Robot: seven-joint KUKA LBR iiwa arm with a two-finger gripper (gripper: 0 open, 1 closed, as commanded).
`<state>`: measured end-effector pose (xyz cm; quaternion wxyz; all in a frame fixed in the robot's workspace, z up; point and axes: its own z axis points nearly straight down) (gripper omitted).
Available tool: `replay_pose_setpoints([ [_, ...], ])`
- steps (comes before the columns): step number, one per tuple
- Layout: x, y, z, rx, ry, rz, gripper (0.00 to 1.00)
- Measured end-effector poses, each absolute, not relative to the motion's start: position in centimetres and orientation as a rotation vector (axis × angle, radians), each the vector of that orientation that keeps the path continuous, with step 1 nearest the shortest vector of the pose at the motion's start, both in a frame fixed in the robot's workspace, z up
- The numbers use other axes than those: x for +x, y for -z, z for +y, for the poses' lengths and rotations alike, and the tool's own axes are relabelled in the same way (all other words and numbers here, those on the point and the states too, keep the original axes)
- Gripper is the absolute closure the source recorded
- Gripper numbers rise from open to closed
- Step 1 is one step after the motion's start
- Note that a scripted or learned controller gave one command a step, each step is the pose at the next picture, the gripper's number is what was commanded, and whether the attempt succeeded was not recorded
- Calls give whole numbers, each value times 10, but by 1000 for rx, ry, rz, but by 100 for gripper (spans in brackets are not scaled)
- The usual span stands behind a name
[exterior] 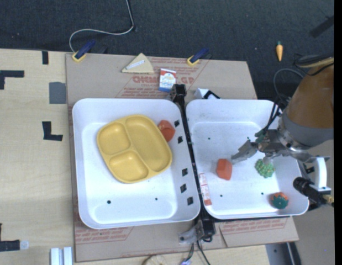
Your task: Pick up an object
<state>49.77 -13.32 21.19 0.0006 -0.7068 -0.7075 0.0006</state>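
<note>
Three candidates: an orange-red block, a green knobbly toy and a small teal-and-orange toy all lie in my right bin.
My end effector: it hangs over the right bin, reaching in from the right; its dark tip points left and a little down in the camera view. Nothing sits between the prongs. Whether they stand apart or together I cannot tell at this slant.
Key relation: the orange-red block lies just beyond my tip, to the left and slightly lower in view, near but apart from it.
Green knobbly toy: it lies just below my wrist, behind the tip and not ahead of it.
Teal-and-orange toy: it is well apart, by the bin's near right corner.
Long axis: the block looks stubby, slightly taller than wide in view; I judge no strong axis to align to.
Left bin: it bears a yellow divided tray and a red lump touching its edge, both farther off.
Judgement: the block is my nearest target; a short reach left and down should centre me over it.
</note>
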Motion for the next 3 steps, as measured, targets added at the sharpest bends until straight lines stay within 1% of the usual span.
replay_pose_setpoints([
  [1, 542, -115, -95, -2217, -3, -2220, 0],
  [2, 535, -86, -105, -2220, 1, -2223, 0],
  [3, 539, -100, -107, -2231, 8, -2231, 100],
])
